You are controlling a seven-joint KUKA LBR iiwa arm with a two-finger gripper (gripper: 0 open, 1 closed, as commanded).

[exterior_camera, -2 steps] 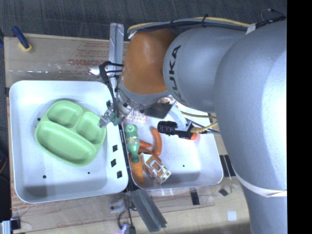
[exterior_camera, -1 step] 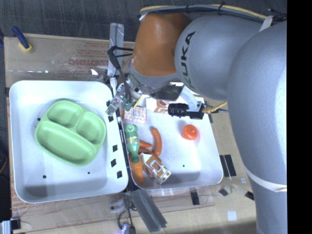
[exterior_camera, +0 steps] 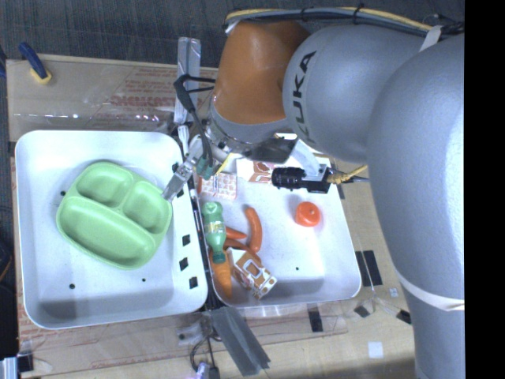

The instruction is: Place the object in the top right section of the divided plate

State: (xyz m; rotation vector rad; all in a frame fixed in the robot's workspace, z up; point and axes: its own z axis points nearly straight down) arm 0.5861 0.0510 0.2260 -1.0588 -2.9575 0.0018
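Observation:
The green divided plate [exterior_camera: 114, 215] lies in the left bin [exterior_camera: 47, 152], with two small sections on its upper side and one long section below. My gripper [exterior_camera: 177, 163] hangs over the wall between the two bins, just right of the plate's upper right section. It is open and I see nothing between its fingers; the lower fingertip [exterior_camera: 170, 191] reaches the plate's right rim. Loose objects lie in the right bin [exterior_camera: 331, 279]: a green bottle [exterior_camera: 211, 223], a sausage [exterior_camera: 252, 227], an orange ball [exterior_camera: 308, 213], a carrot [exterior_camera: 223, 276] and a small carton [exterior_camera: 254, 276].
The arm's orange band [exterior_camera: 248, 61] and grey body cover the upper right of the bench. A printed packet [exterior_camera: 221, 185] lies beside the wrist. A black fitting [exterior_camera: 296, 178] juts over the right bin. A blue clip [exterior_camera: 33, 61] sits at the back left.

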